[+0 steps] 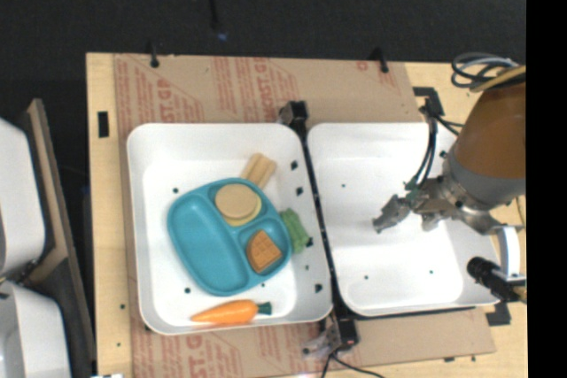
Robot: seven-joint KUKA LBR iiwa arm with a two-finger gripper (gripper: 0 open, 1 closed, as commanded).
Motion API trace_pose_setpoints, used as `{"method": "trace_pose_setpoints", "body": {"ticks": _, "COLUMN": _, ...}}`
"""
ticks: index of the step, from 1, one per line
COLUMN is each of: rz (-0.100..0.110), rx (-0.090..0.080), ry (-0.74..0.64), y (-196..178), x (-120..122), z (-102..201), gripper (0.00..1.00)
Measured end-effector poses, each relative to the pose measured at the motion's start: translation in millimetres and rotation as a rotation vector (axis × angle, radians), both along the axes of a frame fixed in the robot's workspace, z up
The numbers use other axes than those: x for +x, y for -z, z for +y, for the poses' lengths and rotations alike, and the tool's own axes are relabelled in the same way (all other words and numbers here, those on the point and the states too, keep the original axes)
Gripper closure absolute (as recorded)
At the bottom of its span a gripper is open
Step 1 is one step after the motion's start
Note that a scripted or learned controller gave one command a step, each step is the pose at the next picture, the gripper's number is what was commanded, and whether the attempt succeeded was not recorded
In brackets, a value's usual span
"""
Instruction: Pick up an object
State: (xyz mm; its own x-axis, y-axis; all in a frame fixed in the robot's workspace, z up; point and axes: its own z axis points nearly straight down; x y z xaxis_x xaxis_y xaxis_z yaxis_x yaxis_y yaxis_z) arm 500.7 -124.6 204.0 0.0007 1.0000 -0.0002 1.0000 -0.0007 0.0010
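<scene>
The left bin (151,164) holds a blue divided tray (202,245) with a round tan biscuit (238,202) and a brown waffle-like square (263,250) in it. A wooden block (260,168) lies just behind the tray, a green piece (295,230) sits at the tray's right edge, and an orange carrot (230,312) lies along the bin's front. My gripper (388,214) hangs over the middle of the right bin (372,146), pointing left, with nothing visible between its fingers.
The arm with its orange band (496,137) covers the right bin's right side. A black clip (292,112) sits where the two bins meet at the back. Cardboard (221,84) lines the bench around the bins.
</scene>
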Motion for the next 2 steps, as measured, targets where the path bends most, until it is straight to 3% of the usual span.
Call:
{"method": "trace_pose_setpoints", "body": {"ticks": 1, "rz": 0.0, "rx": 0.0, "ry": 0.0, "y": 0.0, "x": 0.0, "z": 0.0, "gripper": 0.0}}
{"method": "trace_pose_setpoints", "body": {"ticks": 2, "rz": 0.006, "rx": 0.001, "ry": -0.001, "y": 78.3, "x": 82.6, "z": -2.8, "gripper": 0.0}}
